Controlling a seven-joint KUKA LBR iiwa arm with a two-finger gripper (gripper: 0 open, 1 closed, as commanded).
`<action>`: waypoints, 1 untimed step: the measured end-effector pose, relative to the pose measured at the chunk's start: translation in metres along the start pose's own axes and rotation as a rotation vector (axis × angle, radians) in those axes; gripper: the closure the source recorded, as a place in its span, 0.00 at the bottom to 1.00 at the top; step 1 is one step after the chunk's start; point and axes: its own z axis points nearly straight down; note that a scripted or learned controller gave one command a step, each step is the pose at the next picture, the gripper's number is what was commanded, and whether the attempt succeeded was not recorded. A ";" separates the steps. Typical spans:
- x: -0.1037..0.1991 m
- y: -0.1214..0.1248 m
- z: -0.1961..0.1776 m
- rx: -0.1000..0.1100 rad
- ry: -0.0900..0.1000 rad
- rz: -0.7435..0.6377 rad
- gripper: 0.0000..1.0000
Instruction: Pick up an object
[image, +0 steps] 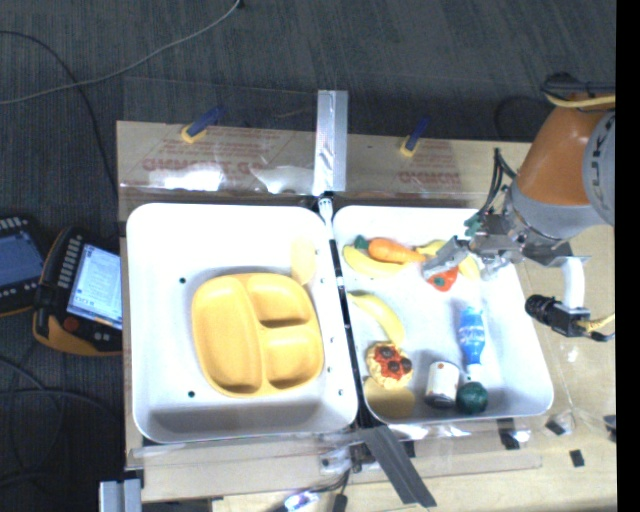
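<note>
Camera view: pincer (455, 262) low in right bin (535, 345), jaw state impossible to tell, just beside small red piece (441, 277) near carrot (392, 250); probably light, hard, slick plastic, best pinched across its middle.

You have two shallow white bins (150, 330) of smooth, glossy plastic; a yellow three-compartment plastic tray (258, 332), satin-smooth; a clear plastic bottle with blue label (470, 338), shiny; a brushed metal divider strip (331, 127); matt brown desk (240, 150).
</note>
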 end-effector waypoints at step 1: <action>-0.031 0.054 0.089 -0.011 -0.003 -0.028 0.00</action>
